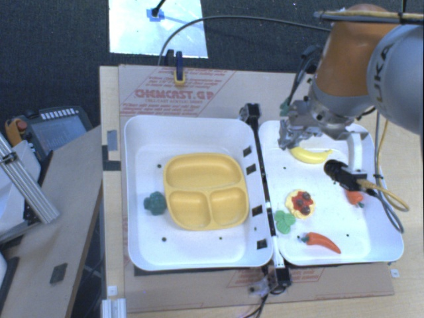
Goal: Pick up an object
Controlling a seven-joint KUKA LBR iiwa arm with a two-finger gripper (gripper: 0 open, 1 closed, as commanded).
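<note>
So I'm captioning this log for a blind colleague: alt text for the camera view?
The gripper hangs over the right bin beside a toy banana; a pizza slice, chili pepper and green toy lie nearer. The left bin holds a yellow divided tray and broccoli.

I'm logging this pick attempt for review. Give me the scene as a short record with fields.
left bin: yellow divided tray, broccoli piece beside it
right bin: banana, pizza slice, red pepper, green piece
pincer: over right bin's far left corner, near banana
held: nothing visibly
</note>
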